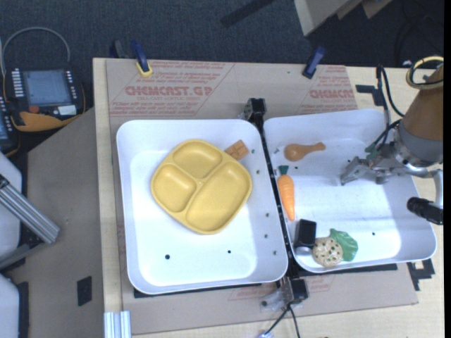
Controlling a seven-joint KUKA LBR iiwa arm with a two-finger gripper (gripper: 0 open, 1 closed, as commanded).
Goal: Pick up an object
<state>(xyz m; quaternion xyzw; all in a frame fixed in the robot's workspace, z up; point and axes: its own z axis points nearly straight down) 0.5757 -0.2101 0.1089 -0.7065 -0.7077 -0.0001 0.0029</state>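
Over the right bin hung the gripper, near that bin's far right side, its dark fingers pointing left; whether they stood apart or together could not be made out. Nothing sat between them. Left of it, well apart, lay a wooden spoon and a carrot by the bin's left wall. Nearer the front edge were a black block, a cookie and a green leafy piece, close together. A yellow divided plate filled the left bin.
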